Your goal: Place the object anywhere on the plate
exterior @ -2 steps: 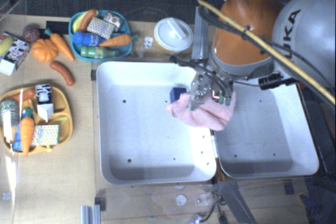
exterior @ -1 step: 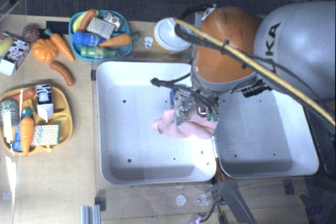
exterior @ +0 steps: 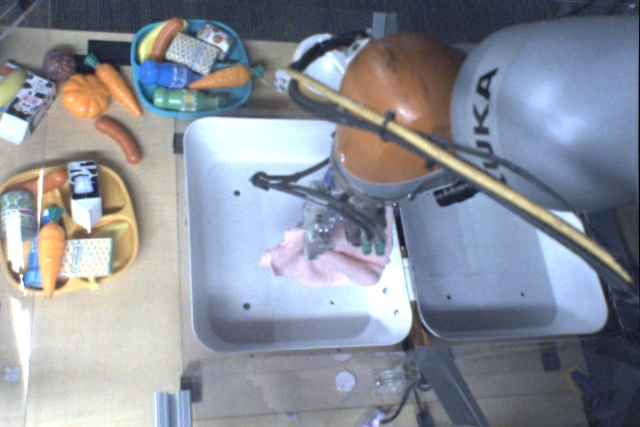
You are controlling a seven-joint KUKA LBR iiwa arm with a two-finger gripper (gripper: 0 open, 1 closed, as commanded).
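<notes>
Pink plate (exterior: 325, 263): pale pink, soft-edged, lying in the left bin (exterior: 215, 215), towards its right wall; partly covered by the gripper.
Object: not identifiable; nothing distinct shows between the fingers or on the plate.
Gripper (exterior: 345, 233): low over the plate's upper part, under the orange band (exterior: 395, 115); jaw state cannot be told from above.
Right bin (exterior: 500, 305): just beside the left one, mostly under the arm.
Bystanders: blue bowl (exterior: 190, 65) and yellow tray (exterior: 70, 225) of toy food, well apart on the bench.
Handling advice: judged a release stage; keep centred over the pink, let go low, lift straight without dragging the plate.
</notes>
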